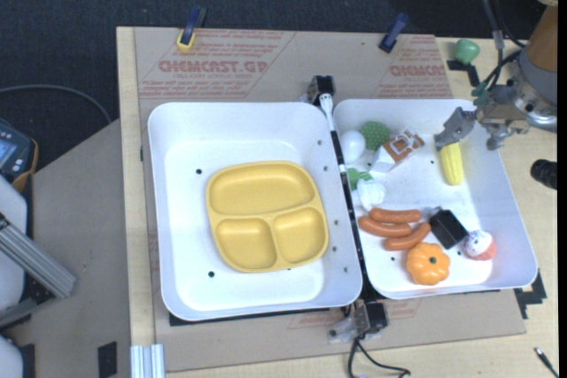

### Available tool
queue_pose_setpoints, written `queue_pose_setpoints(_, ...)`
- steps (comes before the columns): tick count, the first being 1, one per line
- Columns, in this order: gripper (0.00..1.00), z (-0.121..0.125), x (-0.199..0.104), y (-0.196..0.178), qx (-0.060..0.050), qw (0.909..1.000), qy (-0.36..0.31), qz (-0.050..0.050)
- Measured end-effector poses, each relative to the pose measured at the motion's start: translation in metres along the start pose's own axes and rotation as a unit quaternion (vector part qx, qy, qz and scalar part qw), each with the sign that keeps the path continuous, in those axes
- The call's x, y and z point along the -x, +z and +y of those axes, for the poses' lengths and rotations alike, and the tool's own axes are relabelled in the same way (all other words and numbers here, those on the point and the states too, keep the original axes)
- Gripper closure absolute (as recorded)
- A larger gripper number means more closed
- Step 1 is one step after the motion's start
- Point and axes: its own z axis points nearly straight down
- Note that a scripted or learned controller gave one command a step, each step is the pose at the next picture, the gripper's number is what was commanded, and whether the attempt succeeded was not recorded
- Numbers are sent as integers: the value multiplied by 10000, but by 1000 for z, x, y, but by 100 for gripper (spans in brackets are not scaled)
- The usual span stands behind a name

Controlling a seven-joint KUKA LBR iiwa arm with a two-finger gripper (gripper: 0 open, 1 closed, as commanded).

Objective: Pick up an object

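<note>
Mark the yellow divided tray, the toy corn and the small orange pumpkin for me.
yellow divided tray (pixel 266 215): camera view, middle ridge.
toy corn (pixel 452 164): camera view, mid-cob.
orange pumpkin (pixel 428 266): camera view, centre of body.

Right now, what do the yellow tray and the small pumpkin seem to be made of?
The yellow tray looks like moulded plastic with a matte finish: even colour, rounded compartments, soft highlights. The small pumpkin is probably toy plastic or rubber: uniform orange, smooth ribs, slight sheen. The exact material cannot be told.
</note>
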Motion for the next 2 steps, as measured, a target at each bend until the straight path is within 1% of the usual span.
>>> queue_pose_setpoints(1, 0, 2, 0, -7, 65, 10000, -14, -14)
queue_pose_setpoints(2, 0, 3, 0, 57, 23, 10000, -14, 1)
